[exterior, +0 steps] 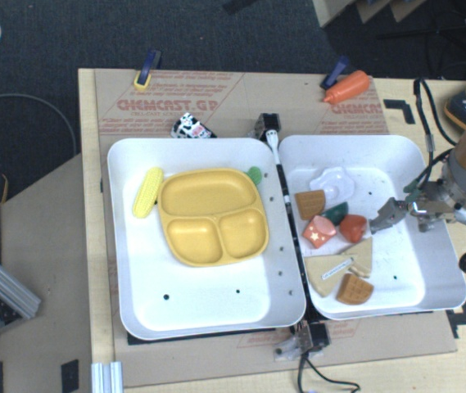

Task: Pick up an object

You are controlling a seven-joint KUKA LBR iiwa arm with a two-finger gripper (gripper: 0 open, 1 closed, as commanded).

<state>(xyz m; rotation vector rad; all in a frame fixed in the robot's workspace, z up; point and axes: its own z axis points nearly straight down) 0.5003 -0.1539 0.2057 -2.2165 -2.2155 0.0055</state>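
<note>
Nothing is lifted yet: the gripper [382, 216], whose finger state I cannot tell, hangs inside the right bin [429, 297] near its right edge, just beside the red object [352, 228] in the bin's middle, so grasping and raising 1 object remains.

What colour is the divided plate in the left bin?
Yellow; the divided plate shows plainly in the camera view.
</note>
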